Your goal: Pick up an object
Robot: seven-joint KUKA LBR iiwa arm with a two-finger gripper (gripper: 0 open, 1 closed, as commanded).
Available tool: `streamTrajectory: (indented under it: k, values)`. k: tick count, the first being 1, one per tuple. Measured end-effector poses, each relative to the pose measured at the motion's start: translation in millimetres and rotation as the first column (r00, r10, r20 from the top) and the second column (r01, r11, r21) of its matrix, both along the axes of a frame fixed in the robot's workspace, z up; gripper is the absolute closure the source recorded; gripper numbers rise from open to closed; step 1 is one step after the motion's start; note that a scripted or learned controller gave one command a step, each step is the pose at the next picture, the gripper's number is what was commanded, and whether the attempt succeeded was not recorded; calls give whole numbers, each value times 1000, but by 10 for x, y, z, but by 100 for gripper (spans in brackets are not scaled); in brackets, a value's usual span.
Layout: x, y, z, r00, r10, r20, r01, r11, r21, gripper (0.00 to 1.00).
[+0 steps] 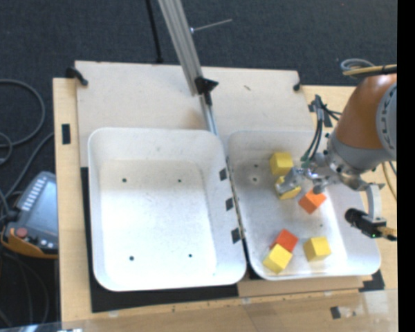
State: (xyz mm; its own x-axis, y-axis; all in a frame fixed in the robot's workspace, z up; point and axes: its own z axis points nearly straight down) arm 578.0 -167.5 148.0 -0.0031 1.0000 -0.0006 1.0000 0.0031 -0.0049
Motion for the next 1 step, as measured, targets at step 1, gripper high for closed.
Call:
streamTrajectory:
  k: [1]
  values:
    - [16, -13, 162, 1000, -1, 9, 1, 1000, -1, 100]
